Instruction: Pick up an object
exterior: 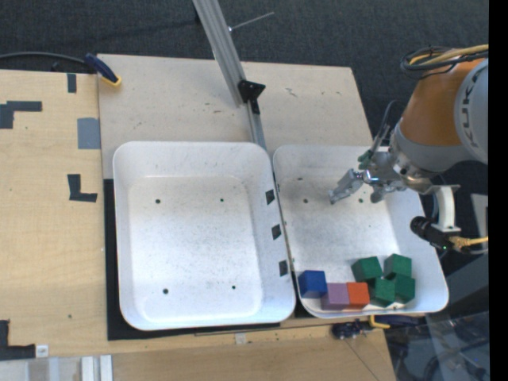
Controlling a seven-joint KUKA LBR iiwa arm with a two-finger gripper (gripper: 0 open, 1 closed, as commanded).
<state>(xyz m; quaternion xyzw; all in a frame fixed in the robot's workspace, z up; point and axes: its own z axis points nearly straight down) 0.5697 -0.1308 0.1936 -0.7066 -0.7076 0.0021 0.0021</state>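
hand well above blocks

A slanted metal rail crosses the pale wooden surface behind the bins; a blue-and-yellow clamp handle lies at the far left; a black mat lies beneath the left bin.

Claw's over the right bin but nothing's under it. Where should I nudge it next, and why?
Probably toward the near end of the right bin: the claw hangs over bare floor, while the blue block, purple block, orange block and green blocks cluster there.
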